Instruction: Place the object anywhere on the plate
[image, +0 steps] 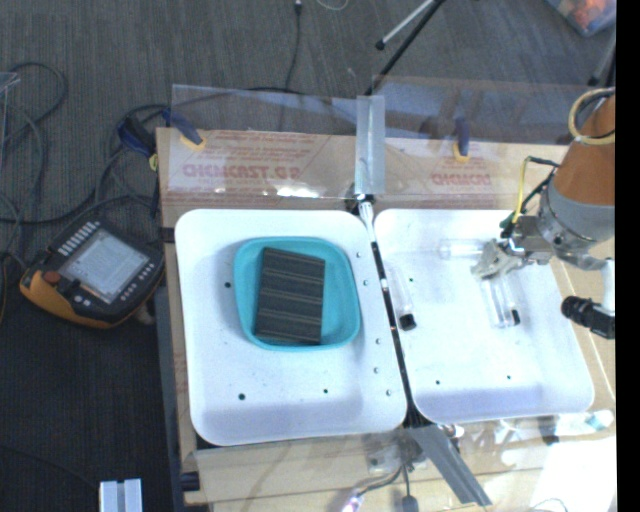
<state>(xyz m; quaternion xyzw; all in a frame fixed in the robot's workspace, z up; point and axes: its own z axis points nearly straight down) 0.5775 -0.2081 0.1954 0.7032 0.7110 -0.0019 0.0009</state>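
A dark, ribbed rectangular block (290, 296) lies flat on the square teal plate (343, 310) in the left bin (205, 330). The gripper (503, 262) hangs above the right bin (560, 385), its clear fingers parted around nothing; their tips are hard to make out.

Two-finger metal gripper (497, 262) hangs over the right shallow white bin (480, 390). Well to its left, a dark ribbed rectangular block (290, 296) lies flat on the turquoise square plate (343, 300) in the left shallow white bin (205, 350).
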